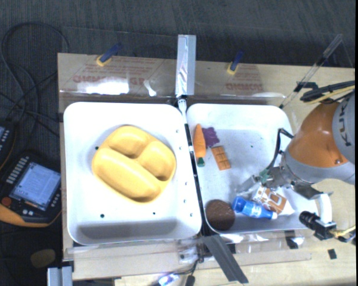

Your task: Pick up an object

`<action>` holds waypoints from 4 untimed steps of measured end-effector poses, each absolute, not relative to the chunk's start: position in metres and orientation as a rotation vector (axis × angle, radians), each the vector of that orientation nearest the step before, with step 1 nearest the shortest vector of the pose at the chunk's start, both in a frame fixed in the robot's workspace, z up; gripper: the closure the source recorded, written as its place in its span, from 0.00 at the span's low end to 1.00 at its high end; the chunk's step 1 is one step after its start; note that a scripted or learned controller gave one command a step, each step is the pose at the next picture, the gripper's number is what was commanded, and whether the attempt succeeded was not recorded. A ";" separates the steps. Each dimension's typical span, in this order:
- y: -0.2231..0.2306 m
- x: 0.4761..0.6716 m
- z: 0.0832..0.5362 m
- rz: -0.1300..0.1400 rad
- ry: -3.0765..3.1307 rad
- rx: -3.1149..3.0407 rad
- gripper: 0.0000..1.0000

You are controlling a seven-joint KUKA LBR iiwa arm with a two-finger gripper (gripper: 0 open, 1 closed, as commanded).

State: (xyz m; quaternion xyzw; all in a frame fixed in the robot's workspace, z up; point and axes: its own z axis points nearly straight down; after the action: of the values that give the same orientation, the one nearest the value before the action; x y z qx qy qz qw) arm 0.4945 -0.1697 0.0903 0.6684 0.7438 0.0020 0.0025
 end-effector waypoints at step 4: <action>-0.168 0.496 0.108 0.011 2.336 2.095 0.00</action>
State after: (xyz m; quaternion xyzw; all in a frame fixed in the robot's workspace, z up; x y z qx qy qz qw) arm 0.4962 -0.1677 0.1082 0.6676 0.7445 0.0036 0.0019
